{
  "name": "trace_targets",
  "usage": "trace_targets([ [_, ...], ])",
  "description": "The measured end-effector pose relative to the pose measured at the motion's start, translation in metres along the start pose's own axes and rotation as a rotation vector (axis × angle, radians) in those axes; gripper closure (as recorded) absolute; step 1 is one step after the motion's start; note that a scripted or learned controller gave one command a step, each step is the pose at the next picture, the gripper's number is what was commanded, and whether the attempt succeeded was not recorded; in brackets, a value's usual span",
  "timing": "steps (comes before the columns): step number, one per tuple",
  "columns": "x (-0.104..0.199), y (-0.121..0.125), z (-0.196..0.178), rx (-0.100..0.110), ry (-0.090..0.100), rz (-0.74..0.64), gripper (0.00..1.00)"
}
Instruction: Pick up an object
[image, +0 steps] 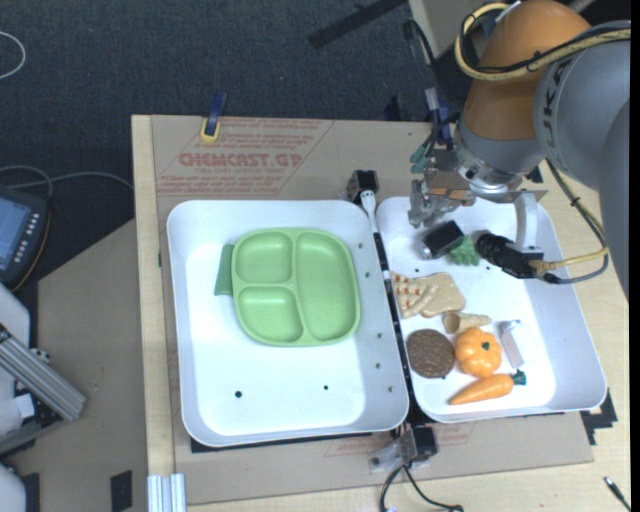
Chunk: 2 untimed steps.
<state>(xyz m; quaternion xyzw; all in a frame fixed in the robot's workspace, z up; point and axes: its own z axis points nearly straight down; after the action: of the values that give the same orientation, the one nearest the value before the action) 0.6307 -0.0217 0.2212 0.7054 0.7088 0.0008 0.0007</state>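
two shallow white plastic bins sit side by side on a pale board bench. the left bin (200, 330) holds a light green plastic plate with three compartments (296, 286), lying flat near the bin's middle, with a darker green edge showing from under its left side.

the grey arm with its orange band (520, 75) reaches in from the right and hangs over the far left corner of the right bin (575, 350). the gripper (432, 205) points down there, just above the bin floor; whether its fingers are apart or together cannot be told, and nothing is seen between them.

just right of the gripper lies a small black block (443, 238), touching a little green leafy piece (465, 254). nearer, along the bin's left side, lie a tan toast-shaped slice with grill marks (430, 295), a dark brown round patty (431, 353), an orange toy pumpkin (478, 352) and an orange toy carrot (483, 389), all close together. a small pale pink and grey block (511, 343) lies just right of the pumpkin.
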Motion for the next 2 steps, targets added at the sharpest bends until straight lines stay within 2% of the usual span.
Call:
trace_targets([
  [1,0.053,0.003,-0.013,-0.002,0.002,-0.002,1.0],
  [2,0.064,0.012,0.006,0.003,-0.001,0.003,1.0],
])
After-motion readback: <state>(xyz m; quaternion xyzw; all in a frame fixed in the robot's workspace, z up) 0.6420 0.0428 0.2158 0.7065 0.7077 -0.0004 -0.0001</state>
